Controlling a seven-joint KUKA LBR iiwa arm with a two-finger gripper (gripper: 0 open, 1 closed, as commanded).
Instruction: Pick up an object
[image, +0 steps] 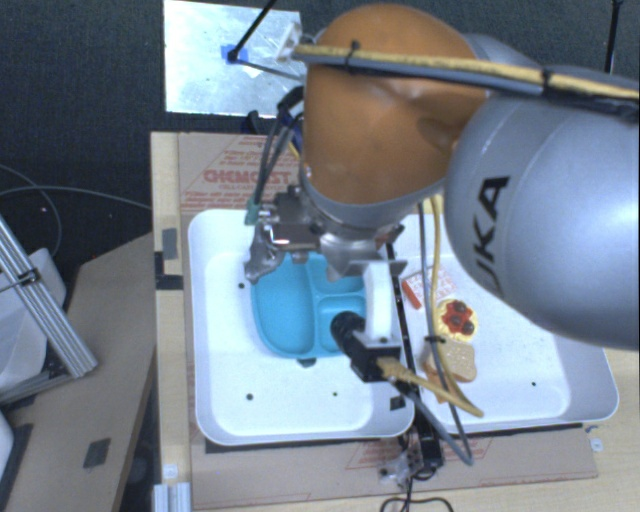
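Note:
A blue divided dish (290, 322) lies in the left white bin (230, 400), toward its right side. My gripper (288, 250) hangs from the orange wrist band directly over the dish's far edge, very close to it or touching it. The arm's bulk hides the gripper's tip and the far part of the dish. In the right bin (560, 395) lie a small card with red fruit (458, 318), a tan cracker-like piece (457, 361) and a red and white packet (414, 291).
The big grey and orange arm body (480, 160) covers the far half of both bins. A yellow cable (440, 385) and a black fitting (352, 335) hang over the divide between the bins. Cardboard (225, 175) lies under the bins.

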